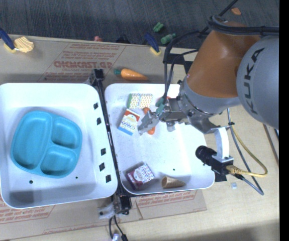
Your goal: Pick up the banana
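The end effector (pixel 148 123), grip state unclear, hangs over the right bin's (pixel 184 157) bare middle floor.

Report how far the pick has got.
Done: nothing looks lifted yet. In hand: the hand sits low inside the right bin, beside the small carton and right over an orange item. Its grip can't be judged. Left: the grasp and the lift itself.
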{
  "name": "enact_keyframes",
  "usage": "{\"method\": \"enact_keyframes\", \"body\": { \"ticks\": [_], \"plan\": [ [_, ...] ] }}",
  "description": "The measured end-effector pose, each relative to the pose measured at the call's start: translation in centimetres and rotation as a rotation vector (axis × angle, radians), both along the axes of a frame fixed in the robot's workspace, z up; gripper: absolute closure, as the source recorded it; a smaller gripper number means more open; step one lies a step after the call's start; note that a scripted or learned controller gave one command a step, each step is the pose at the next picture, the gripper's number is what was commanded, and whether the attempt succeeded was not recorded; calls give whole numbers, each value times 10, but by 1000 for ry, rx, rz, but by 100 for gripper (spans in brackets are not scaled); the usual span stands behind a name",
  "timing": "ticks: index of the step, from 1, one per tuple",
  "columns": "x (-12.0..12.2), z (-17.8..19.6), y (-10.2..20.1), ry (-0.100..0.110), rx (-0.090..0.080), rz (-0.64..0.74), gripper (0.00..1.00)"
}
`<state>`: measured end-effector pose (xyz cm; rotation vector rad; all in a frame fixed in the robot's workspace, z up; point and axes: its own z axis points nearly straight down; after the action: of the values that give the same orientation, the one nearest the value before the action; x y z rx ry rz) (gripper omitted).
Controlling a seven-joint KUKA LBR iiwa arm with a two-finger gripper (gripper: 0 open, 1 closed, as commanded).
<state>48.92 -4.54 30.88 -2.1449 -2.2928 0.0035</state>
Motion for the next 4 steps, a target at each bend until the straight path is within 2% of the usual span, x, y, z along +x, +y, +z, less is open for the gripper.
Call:
{"method": "enact_keyframes", "body": {
  "ticks": [1,2,3,4],
  "plan": [
    [-14,-97,74,3,1,-40,0],
    [-14,-149,-111,1,0,41,0],
    [-11,-215,-91,-6,1,157,0],
    [77,-104,-49,-3,1,62,0]
  ]
}}
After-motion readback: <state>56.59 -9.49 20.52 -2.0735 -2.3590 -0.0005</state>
